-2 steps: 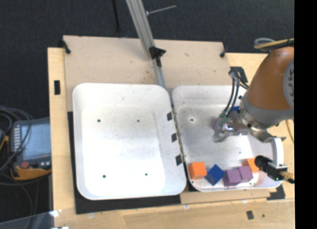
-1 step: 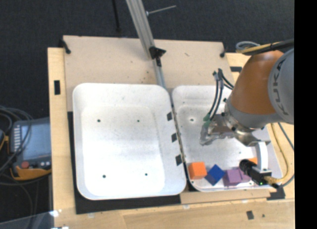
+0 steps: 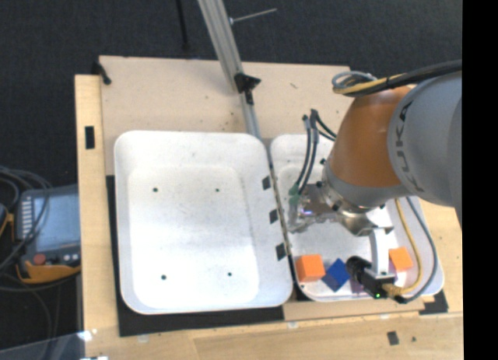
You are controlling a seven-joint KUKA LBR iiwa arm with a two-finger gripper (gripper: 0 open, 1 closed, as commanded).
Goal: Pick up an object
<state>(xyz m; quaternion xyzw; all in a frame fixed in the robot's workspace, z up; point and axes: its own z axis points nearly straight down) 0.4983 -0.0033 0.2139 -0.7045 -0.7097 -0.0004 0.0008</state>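
Targets, an orange block (image 3: 310, 267) and a blue block (image 3: 336, 274), lay in the right bin (image 3: 289, 147), likely why the gripper (image 3: 305, 214) hung there. Whether it was clenched or released could not be told.

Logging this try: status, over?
Tool over right white bin. Orange block, blue block beside it, on bin floor, apart from tool. Second orange block by right wall.

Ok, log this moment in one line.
arm over right bin | contents: orange block, blue block, second orange block | held: nothing visible
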